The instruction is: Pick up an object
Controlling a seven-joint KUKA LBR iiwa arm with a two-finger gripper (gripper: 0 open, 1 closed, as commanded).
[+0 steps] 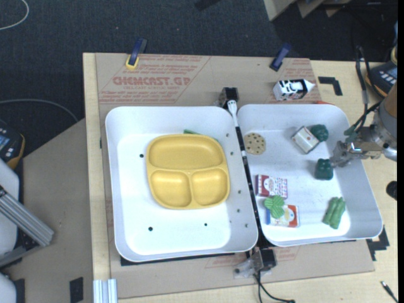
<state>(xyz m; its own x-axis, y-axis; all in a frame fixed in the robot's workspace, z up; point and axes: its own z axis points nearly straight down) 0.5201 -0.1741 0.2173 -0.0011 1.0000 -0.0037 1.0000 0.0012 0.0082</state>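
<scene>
How the gripper [344, 153] is set, wide or narrow, I cannot tell from my screen; its tip is a small blur of metal at the right side of the right bin [365, 191]. I see nothing held in it. It sits low, just right of a dark green piece [324, 169], close enough that I cannot say whether they touch. I judge that piece to be the target, since the tip is pointing at it from the right.

The rest of the right bin is loosely scattered. There is a brown round biscuit [255, 143] at the far left, and a grey block [305, 139] touching another dark green lump [319, 132] on the far side. A light green pod [334, 212] lies near the front wall, with two small cartons [273, 186] and a leafy green bit [274, 204] at the near left. The spacing helps me, as the dark green piece stands apart from its neighbours.

The left bin [126, 169] holds a yellow divided plate [187, 178]. The pick looks not yet made. My worry is the piece sliding left if nudged.
</scene>
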